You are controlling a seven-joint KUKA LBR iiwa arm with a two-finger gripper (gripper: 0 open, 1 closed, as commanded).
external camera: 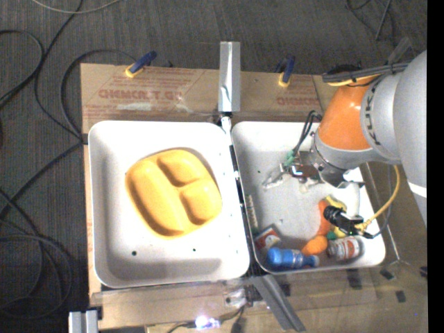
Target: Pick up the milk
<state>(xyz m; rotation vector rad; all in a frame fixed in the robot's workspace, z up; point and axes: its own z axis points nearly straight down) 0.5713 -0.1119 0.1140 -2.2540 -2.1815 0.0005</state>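
The milk (266,238), a small carton with a red and white top, lies at about 7 o'clock in the right bin (277,207), close to that bin's left wall. Just at its 5 o'clock lies a blue bottle (286,258) on its side, and past that, toward 3 o'clock, sit an orange carrot-like piece (316,244) and a small can (345,248) along the bin's near wall. A second orange piece (325,216) stands up at 2 o'clock from the carrot.

The gripper (277,175) hangs over the middle of the right bin, at about 12 o'clock from the milk and well apart from it. Its thin fingers are spread, with nothing between them. The grey arm (388,123) with its orange band reaches in from 3 o'clock.

The left bin (104,207) holds a yellow divided plate (173,191).
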